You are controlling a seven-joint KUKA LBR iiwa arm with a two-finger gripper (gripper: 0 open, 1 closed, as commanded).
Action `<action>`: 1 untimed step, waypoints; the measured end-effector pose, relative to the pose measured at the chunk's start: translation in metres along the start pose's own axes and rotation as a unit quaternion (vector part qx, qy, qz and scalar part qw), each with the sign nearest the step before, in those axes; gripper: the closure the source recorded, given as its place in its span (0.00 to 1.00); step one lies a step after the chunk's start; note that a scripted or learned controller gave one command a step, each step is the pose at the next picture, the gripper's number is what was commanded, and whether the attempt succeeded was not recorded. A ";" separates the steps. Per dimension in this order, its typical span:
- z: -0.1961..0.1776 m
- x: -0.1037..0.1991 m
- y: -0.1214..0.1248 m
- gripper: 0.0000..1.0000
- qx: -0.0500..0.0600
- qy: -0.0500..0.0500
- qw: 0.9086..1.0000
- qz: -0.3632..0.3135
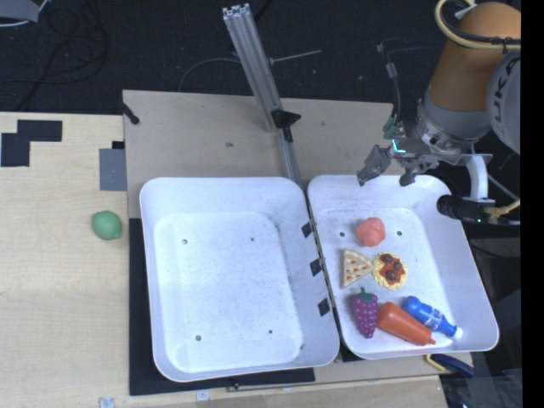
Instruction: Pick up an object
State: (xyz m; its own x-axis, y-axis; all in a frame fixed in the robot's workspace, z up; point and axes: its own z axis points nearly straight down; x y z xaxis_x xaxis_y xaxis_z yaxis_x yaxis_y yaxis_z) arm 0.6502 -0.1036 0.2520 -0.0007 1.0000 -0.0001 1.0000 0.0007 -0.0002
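End effector point(388, 170) open and holding nothing above the far edge of the right bin point(476, 313), pink ball point(371, 230), pizza slice point(355, 267), small tart point(390, 270), grapes point(365, 311), carrot point(403, 324), blue bottle point(429, 315) inside it, green ball point(107, 225) on the counter point(51, 296) near its left edge

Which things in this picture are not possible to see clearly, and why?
- Gripper, camera view: too small and dark to tell what is between the fingers.
- Yellow-and-blue object, camera view: mostly hidden under the right bin rim.
- Carrot: partly covered by the blue bottle.
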 end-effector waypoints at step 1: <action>0.000 0.000 0.000 0.00 0.000 0.000 1.000 0.000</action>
State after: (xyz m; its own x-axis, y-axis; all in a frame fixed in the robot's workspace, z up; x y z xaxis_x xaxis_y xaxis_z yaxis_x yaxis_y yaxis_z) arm 0.6502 -0.1036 0.2520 -0.0007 1.0000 -0.0001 1.0000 0.0007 -0.0004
